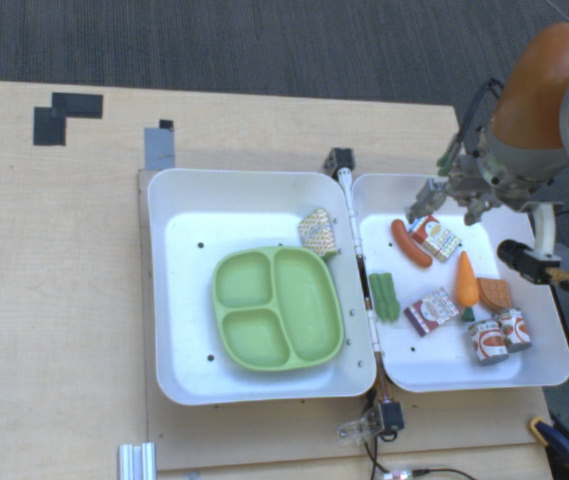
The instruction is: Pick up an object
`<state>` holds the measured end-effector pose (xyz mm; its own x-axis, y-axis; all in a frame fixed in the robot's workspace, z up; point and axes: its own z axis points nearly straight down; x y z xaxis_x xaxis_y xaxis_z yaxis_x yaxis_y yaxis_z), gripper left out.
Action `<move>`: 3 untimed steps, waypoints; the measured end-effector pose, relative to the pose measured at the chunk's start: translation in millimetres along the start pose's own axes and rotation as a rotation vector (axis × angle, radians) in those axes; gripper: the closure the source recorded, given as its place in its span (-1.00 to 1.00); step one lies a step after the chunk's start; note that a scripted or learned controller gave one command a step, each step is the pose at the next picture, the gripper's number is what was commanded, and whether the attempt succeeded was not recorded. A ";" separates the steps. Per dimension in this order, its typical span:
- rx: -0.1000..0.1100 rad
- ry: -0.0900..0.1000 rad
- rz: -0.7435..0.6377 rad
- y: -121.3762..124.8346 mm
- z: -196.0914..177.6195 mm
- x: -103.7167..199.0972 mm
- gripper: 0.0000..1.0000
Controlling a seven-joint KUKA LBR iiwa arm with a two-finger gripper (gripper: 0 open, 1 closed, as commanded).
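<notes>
On a pale wooden bench (54, 298) two shallow white plastic bins sit side by side. The left bin (179, 268) holds a light green three-compartment plastic plate (277, 308), and a small crumpled packet with a gold-and-white pattern (316, 231) rests just beyond the plate's far right corner, close to the divider between the bins. The right bin (544, 363) carries the loose items: a red-orange sausage-shaped toy (411, 243) lying at a slant, a small white carton with red and blue print (435, 236) just beside it, a dark green ridged block (384, 296) near the bin's left wall, an orange carrot-shaped toy (466, 281), a brown-and-white printed packet (432, 311), a tan waffle-like square (495, 293) and a red-and-white printed can on its side (497, 336) toward the near right corner. The grey arm with its orange band (549, 73) reaches in from the right, and its two-finger gripper (454, 200) hangs over the far part of the right bin, just above the white carton and the sausage. Its dark fingers appear spread apart, with nothing visible between them.
</notes>
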<state>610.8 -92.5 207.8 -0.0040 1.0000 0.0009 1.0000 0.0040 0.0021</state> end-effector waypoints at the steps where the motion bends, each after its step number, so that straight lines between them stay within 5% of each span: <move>1: 0.000 -0.001 0.002 -60.8 115.9 -2.9 -1.00; 2: -0.003 0.000 0.001 -59.5 105.2 -2.1 1.00; 3: -0.003 0.000 0.000 -59.5 105.2 -2.0 -1.00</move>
<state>551.5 -94.7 102.5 -0.0036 1.0000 0.0007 1.0000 0.0036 0.0054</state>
